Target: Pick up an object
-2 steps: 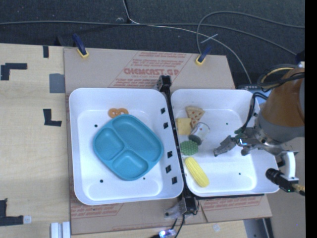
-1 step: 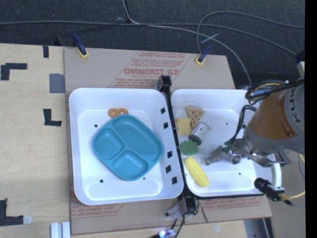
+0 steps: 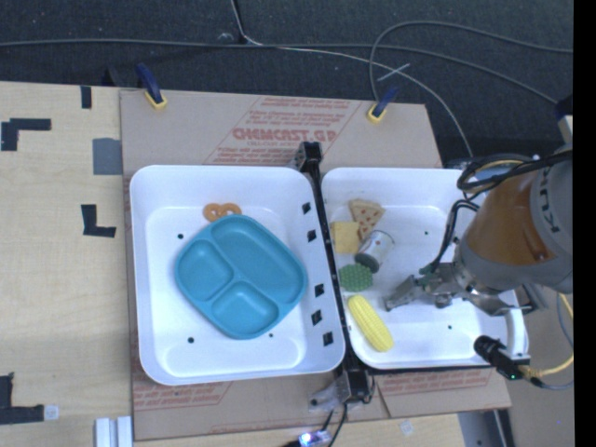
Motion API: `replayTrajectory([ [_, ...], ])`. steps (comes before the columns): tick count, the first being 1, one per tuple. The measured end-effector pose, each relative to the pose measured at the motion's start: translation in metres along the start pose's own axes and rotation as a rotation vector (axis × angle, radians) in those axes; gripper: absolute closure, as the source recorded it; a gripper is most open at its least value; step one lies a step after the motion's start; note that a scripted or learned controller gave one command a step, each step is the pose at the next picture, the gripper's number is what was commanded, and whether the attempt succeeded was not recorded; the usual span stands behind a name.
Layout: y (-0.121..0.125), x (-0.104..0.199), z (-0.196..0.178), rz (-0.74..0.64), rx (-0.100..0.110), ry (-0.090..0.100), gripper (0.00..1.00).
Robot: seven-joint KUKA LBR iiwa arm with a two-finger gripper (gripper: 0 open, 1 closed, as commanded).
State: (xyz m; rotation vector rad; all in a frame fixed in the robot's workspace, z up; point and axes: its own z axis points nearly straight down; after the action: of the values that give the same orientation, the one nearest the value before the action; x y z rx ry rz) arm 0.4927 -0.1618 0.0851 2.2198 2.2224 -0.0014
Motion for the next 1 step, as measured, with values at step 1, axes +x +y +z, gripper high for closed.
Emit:
replayTrajectory([
  [1,0.0008,-0.0007,-0.0109,0.001,-0.004,-0.003,1.0],
])
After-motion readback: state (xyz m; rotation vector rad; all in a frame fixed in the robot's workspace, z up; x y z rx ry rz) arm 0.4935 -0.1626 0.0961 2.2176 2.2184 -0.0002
